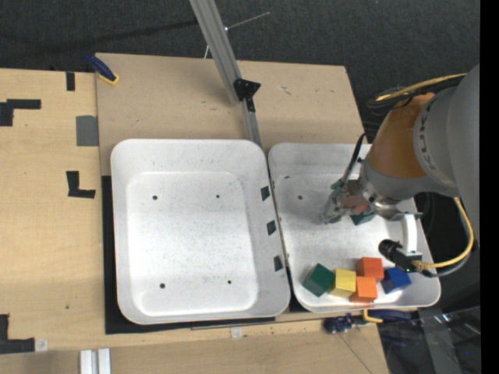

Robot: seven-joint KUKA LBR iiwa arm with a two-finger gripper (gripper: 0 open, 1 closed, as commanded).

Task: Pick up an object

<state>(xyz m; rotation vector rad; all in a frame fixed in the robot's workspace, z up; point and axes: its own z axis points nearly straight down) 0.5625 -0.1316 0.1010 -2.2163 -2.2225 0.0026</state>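
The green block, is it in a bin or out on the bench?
In. The green block lies inside the right bin, near its front edge, touching a yellow block.
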